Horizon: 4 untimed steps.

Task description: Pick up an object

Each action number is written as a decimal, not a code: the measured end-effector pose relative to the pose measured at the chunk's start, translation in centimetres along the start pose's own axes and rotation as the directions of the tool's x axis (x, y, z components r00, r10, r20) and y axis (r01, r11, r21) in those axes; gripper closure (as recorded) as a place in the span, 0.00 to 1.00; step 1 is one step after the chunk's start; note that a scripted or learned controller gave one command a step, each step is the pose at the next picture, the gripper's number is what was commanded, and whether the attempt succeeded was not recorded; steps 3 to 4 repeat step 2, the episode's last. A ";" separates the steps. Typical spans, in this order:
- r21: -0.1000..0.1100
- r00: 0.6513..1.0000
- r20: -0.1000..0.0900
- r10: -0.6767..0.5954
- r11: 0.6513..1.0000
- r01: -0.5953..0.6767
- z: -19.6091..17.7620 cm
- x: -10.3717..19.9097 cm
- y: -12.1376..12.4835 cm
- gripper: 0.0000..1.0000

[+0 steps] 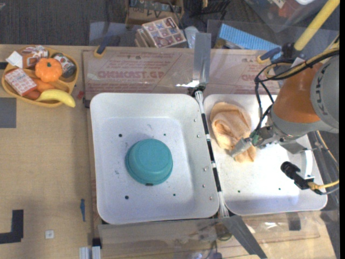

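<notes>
Gripper [241, 147] low in the right bin [269, 196], its tip touching the lower edge of the tan cloth [230, 127]; finger state cannot be told (tip is blurred against the fabric). Cloth lies crumpled in the bin's upper left, bulk at about 11 o'clock from the tip, long axis running 12 to 6. Teal bowl [149, 161] sits upside down at the left bin's centre, well away at 9 o'clock.

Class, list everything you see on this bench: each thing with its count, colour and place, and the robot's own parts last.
Bins: two, white, side by side.
Bowl: one, teal, upside down in the left bin.
Cloth: one, tan, crumpled, top left of the right bin.
Tray: one, yellow, far left of the bench, holding a pumpkin, a banana and small packets.
Arm: one, grey with orange band, over the right bin.
Gripper: one, at the cloth's lower edge.
</notes>
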State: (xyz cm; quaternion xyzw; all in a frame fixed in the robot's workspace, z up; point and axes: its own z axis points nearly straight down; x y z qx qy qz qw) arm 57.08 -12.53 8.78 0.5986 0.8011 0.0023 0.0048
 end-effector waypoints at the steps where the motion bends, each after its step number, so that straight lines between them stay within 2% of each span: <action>1: -0.004 1.000 0.000 0.006 1.000 -0.006 -1.0 -0.3 0.0 1.00; 2: 0.012 0.983 -0.002 0.186 0.982 -0.186 -9.5 4.0 5.1 1.00; 4: 0.012 0.983 -0.002 0.186 0.982 -0.186 -9.5 4.0 5.1 1.00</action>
